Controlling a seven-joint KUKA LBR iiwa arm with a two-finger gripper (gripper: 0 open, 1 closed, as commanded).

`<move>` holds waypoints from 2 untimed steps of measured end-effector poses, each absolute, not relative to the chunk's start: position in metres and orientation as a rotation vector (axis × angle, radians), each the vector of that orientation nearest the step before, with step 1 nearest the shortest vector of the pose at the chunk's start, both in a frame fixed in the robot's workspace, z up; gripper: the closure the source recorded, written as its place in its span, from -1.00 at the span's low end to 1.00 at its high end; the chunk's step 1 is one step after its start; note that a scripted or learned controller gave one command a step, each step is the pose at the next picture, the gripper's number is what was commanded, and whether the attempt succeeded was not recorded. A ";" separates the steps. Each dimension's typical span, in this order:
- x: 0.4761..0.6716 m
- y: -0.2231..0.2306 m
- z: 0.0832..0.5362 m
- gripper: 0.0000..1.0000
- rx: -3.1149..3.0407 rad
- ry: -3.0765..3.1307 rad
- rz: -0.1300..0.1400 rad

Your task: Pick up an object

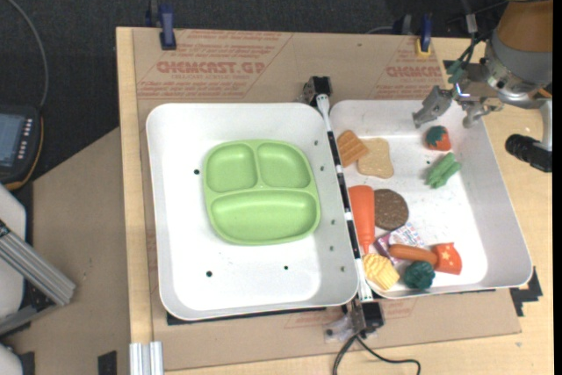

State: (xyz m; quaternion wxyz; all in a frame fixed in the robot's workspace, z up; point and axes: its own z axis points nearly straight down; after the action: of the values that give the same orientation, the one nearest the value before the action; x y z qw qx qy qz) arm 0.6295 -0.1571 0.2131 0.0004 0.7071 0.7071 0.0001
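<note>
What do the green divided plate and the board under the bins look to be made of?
Green divided plate: likely moulded plastic, with a smooth, faintly glossy, uniform colour. Board: apparently cardboard, a matte tan sheet with red printed lettering, clamped at its far edge.

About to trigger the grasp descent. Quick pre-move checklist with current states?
1. Gripper over the right bin, near its far edge: ok.
2. Target below it: a strawberry lies just in front of the gripper, slightly offset: cannot tell if aligned.
3. Nothing held yet: no object seen between the fingers: ok.
4. Space around the target: strawberry sits apart from the green vegetable and the bread: ok.
5. Bin wall clearance: gripper is close to the far wall: cannot tell.
6. Tray in the left bin, out of the path: ok.
</note>
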 end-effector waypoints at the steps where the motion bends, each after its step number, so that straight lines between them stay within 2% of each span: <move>1: 0.650 -0.212 0.079 -1.00 2.226 2.221 -0.001; 2: 0.668 -0.181 0.085 -1.00 2.216 2.223 0.003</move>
State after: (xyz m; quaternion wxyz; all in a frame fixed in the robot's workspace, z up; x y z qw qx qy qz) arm 0.6677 -0.1814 0.0851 0.0015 0.7060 0.7082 0.0010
